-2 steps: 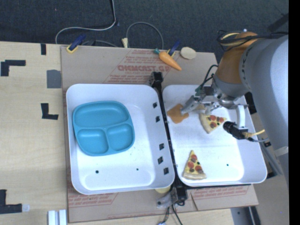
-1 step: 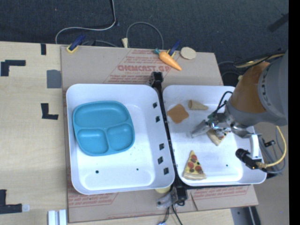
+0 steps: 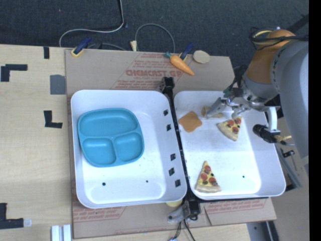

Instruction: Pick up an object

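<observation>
Dark carpet is surrounding a wooden bench on which a cardboard sheet (image 3: 150, 74) is carrying two shallow white bins. Reaching in from the right, the arm is holding the gripper (image 3: 224, 106) low over the far part of the right bin (image 3: 251, 154). Its fingers are pointing left and appear spread apart, with nothing visible between them; the exact opening cannot be read at this angle.

Candidate objects are lying as follows:
- A toy pizza slice (image 3: 230, 128) is lying just beside and below the fingertips, the nearest target.
- A tan toast-like piece (image 3: 190, 121) is lying slightly beyond the fingertips, toward the bin divider.
- A second pizza slice (image 3: 207, 178) is sitting well apart, toward the near rim.

The left bin (image 3: 85, 185) is holding a blue divided plate (image 3: 110, 136), far beyond the gripper. A toy carrot (image 3: 180, 65) and a beige disc (image 3: 201, 57) are resting on the cardboard outside both bins.

Judging from this pose, the gripper is lining up on the nearer slice, and no grasp is made yet.
</observation>
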`<state>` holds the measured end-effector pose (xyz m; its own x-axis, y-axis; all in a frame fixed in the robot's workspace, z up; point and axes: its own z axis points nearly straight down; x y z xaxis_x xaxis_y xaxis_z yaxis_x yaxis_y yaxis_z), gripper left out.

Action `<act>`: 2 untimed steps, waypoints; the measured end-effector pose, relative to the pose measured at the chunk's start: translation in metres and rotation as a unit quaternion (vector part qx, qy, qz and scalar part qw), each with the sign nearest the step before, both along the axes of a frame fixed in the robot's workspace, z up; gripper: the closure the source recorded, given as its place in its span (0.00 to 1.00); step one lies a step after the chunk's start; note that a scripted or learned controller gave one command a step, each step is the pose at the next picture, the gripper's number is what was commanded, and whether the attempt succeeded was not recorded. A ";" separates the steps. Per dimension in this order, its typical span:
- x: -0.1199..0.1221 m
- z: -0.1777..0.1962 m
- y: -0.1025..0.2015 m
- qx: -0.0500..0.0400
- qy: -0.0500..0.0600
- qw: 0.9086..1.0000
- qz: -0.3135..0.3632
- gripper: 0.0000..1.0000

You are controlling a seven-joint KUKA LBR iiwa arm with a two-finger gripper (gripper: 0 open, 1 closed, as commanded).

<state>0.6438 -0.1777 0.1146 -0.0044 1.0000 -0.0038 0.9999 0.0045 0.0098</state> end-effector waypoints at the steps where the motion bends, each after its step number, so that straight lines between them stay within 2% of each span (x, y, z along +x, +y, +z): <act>1: -0.066 -0.023 -0.034 -0.001 -0.004 1.000 -0.002 0.00; 2: 0.026 -0.018 0.015 0.002 0.008 1.000 0.002 0.00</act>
